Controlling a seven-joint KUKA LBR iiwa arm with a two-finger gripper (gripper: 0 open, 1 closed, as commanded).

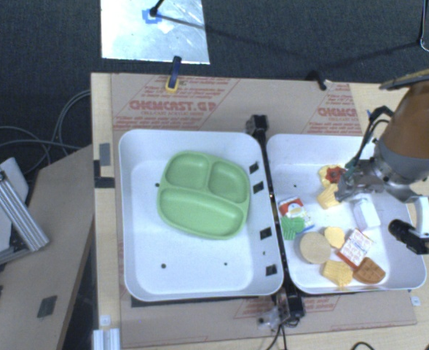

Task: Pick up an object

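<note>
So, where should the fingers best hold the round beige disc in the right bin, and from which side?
Probably from straight above, gripping the round beige disc across its rim at the left and lower edges. It lies flat, and a yellow piece crowds its right side.

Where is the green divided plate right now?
The green divided plate lies in the left bin, near its middle, across the divider from the toy food.

Light is even and fairly bright, from overhead. The two white bins (199,283) are nearly washed out, their shadows soft and faint. A foil sheet (154,22) beyond the bench's far edge glares. The arm (418,141) at the right edge looks slightly blurred; detail is coarse overall.
</note>
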